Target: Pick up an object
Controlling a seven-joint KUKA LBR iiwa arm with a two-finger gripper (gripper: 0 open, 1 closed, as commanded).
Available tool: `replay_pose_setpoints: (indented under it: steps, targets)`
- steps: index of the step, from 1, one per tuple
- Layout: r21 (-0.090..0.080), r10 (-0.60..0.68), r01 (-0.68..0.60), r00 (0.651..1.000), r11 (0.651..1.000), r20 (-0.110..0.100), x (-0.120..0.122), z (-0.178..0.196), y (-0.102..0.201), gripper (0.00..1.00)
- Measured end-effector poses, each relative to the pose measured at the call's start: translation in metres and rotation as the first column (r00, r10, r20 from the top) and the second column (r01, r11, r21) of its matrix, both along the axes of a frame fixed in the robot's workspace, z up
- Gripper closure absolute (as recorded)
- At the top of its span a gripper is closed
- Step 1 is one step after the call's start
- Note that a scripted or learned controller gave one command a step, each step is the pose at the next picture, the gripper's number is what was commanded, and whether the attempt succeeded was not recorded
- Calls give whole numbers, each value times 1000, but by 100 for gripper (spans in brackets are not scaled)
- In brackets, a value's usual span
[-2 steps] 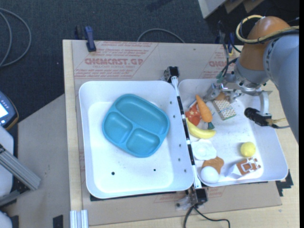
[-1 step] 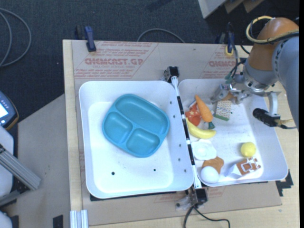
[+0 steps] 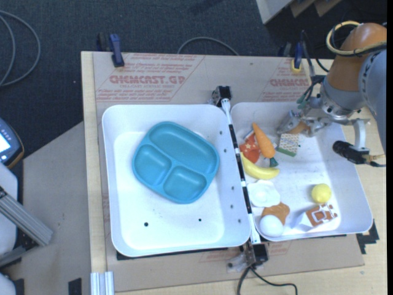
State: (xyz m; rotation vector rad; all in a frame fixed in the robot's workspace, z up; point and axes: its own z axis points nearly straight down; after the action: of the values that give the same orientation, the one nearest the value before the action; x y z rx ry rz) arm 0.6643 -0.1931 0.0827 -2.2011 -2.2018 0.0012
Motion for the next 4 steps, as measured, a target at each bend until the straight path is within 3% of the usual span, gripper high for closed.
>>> replay_pose_setpoints:
  steps: [1, 2, 4]
  targets:
    - [-16, 6, -5, 1000, 1000, 17, 3, 2, 66, 0]
    - [-19, 3, -3, 1000, 1000, 16, 2, 2, 100, 0]
    - [-20, -2, 2, 1000, 1000, 21, 2, 2, 74, 0]
